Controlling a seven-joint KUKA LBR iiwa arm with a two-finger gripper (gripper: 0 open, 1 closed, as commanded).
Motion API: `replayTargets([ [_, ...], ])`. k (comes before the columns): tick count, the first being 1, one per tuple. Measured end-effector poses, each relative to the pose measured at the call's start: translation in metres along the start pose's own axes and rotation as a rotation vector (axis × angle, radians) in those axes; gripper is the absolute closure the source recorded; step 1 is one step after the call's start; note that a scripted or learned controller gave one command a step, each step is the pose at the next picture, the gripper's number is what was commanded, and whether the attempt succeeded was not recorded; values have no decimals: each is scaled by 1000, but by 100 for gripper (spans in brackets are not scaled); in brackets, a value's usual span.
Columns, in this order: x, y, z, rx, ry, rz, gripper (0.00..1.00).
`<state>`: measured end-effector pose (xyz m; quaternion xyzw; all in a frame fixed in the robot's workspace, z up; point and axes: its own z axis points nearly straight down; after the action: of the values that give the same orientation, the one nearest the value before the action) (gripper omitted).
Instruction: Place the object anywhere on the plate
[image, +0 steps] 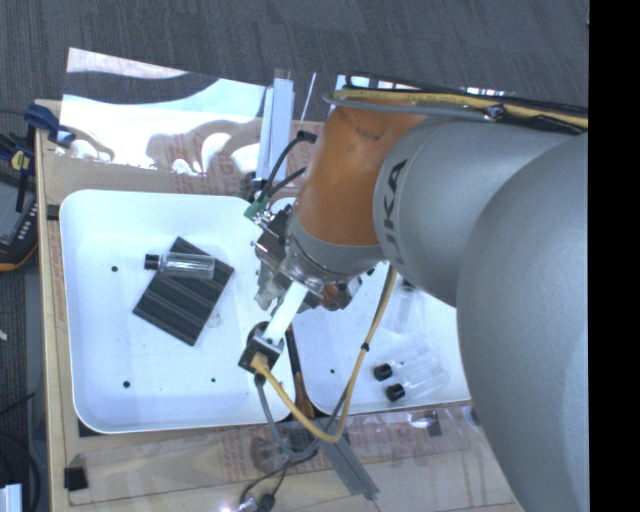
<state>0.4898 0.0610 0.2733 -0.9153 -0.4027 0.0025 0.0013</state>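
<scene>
Item 1. Black ribbed square plate (180, 305): lay flat, turned cornerwise, in the middle of the left shallow white bin (100, 400), well apart from every wall. That left it open to approach from above on all sides.

Item 2. Clear cylindrical vial with a black cap (185, 264), the task's thing: lay on its side across the upper corner of the plate, cap toward the left, body along the ribs' ends. It rested on the plate and nothing gripped it. By this lie the placing appeared done, though only near the edge.

Item 3. Gripper (270, 288): hung over the rim between the two bins, to the right of the plate and apart from the vial. Released or clenched could not be told, since the wrist hid it. Nothing was seen in its grasp.

Item 4. Grey arm with orange band (500, 250): reached in from the right, covering much of the right shallow white bin (322, 372).

Item 5. Two small clear vials with black caps (383, 372): lay close together in the right bin, probably spare stock.

Item 6. Pale wooden table (150, 455): carried both bins.
</scene>
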Motion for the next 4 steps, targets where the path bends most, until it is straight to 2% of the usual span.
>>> replayTargets([
  [1,45,19,-64,-5,4,362,100],
  [2,-37,14,47,1,-2,621,100],
  [3,1,58,83,-1,-2,619,100],
  [4,-81,82,83,4,-1,622,100],
])
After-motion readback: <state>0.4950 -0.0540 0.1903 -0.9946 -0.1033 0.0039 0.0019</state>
